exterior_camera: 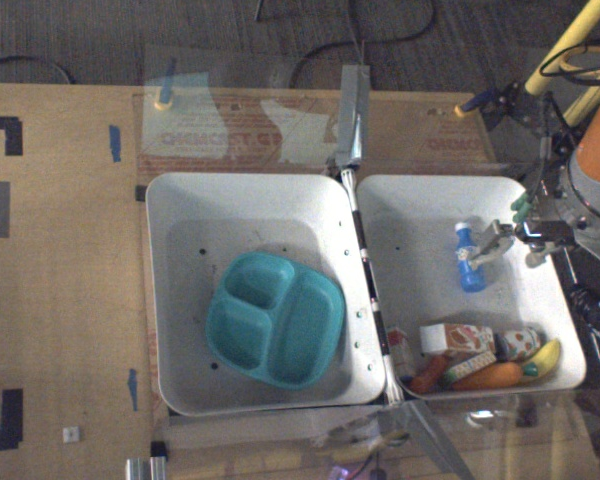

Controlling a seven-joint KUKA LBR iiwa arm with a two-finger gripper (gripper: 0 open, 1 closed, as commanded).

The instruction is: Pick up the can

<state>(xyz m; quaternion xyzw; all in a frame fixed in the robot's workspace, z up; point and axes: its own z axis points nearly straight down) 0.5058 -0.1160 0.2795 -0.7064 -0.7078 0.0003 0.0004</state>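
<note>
In the right bin (400, 218), the can (520, 343) lies among food items along the near wall. The pincer (500, 243) hovers by a blue bottle (468, 258), well apart from the can; its opening cannot be told.

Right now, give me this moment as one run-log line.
arm: over right bin | pincer: beside blue bottle, nothing seen held | can: near edge of right bin, among toy foods | left bin: teal tray
</note>
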